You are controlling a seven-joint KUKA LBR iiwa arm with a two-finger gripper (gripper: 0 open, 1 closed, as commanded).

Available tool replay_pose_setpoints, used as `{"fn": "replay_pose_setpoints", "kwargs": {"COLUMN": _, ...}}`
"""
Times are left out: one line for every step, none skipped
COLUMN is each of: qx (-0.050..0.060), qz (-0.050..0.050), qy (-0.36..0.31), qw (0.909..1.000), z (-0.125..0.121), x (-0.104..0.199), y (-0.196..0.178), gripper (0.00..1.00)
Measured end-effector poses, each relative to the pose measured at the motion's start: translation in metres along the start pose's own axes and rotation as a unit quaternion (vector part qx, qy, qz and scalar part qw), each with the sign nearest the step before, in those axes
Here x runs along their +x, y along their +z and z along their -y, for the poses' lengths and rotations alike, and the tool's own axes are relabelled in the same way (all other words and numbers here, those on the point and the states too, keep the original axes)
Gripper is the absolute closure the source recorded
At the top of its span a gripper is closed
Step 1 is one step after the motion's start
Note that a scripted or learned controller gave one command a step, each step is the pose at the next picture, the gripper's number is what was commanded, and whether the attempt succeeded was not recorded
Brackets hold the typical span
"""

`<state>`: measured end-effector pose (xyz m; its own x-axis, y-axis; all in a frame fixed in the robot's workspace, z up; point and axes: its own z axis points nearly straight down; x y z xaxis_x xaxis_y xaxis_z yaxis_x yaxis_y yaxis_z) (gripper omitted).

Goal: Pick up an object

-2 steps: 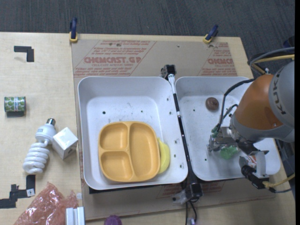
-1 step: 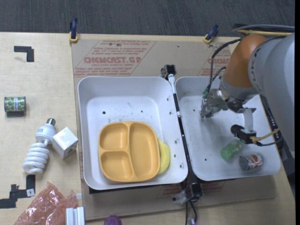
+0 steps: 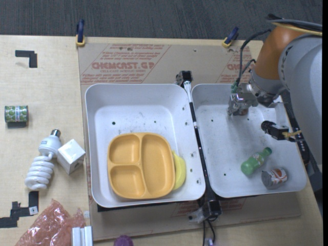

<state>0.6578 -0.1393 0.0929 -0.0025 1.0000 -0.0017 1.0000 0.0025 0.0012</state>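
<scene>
Two things wait in the right bin [image 3: 215,181]; the gripper [image 3: 238,106] hovers far above the green bottle [image 3: 255,161], grip unclear, must lower.

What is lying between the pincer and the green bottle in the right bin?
Nothing: in the camera view, the stretch from the pincer down to the green bottle is bare white floor of the right bin.

glossy white bins [image 3: 102,106], smooth yellow plastic tray [image 3: 141,164]
</scene>
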Motion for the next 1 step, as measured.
{"fn": "replay_pose_setpoints", "kwargs": {"qx": 0.000, "qz": 0.000, "qy": 0.001, "qw": 1.0000, "z": -0.0013, "x": -0.0396, "y": -0.0544, "gripper": 0.00}}
